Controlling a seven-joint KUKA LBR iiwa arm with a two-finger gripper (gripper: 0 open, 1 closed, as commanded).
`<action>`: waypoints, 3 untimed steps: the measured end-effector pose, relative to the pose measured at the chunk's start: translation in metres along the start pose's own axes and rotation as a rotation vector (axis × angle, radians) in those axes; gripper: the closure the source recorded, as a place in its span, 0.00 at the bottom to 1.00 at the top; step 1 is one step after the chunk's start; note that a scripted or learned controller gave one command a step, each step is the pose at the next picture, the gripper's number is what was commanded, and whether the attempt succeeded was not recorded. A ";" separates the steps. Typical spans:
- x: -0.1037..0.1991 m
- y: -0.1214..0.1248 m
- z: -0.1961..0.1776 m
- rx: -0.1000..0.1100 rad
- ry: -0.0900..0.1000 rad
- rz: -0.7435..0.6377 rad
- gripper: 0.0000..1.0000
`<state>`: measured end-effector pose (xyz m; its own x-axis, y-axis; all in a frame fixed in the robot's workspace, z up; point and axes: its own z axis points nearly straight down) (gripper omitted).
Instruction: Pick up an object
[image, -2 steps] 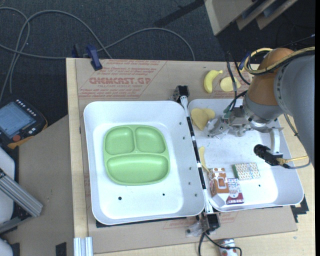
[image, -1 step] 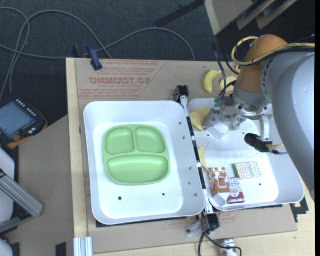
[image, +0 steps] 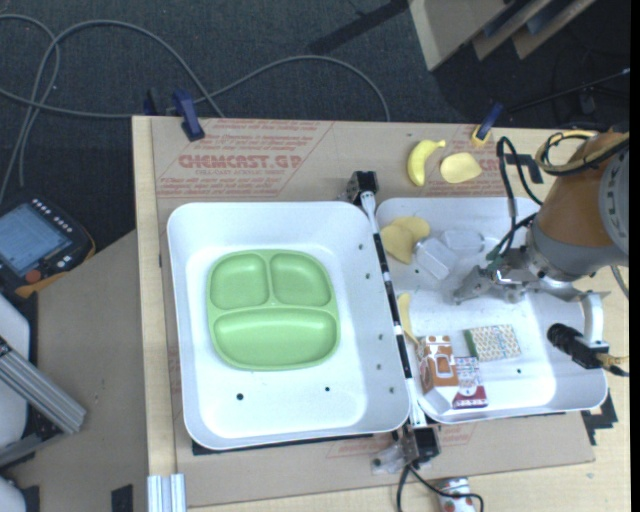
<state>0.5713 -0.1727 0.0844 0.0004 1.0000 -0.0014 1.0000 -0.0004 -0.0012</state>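
Grey metal gripper (image: 478, 287) sits low in the right white bin (image: 575, 385), its fingers spread open and holding nothing, just beside a small clear plastic cup (image: 434, 260) near a yellow sponge piece (image: 403, 238).

This is a robotics lab. A cardboard-topped bench (image: 250, 160) holds 2 white bins (image: 190, 300), clamped with blue clips (image: 187, 113), with loose cables (image: 120, 40) on dark carpet and a teach pendant (image: 35, 240) at left.
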 end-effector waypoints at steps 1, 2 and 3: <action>0.064 0.050 -0.001 -0.003 0.002 -0.002 0.00; 0.075 0.087 0.002 0.040 0.000 0.011 0.00; 0.074 0.087 0.002 0.040 0.001 0.009 0.00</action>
<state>0.6583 -0.0983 0.0823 0.0092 1.0000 -0.0005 0.9991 -0.0092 -0.0416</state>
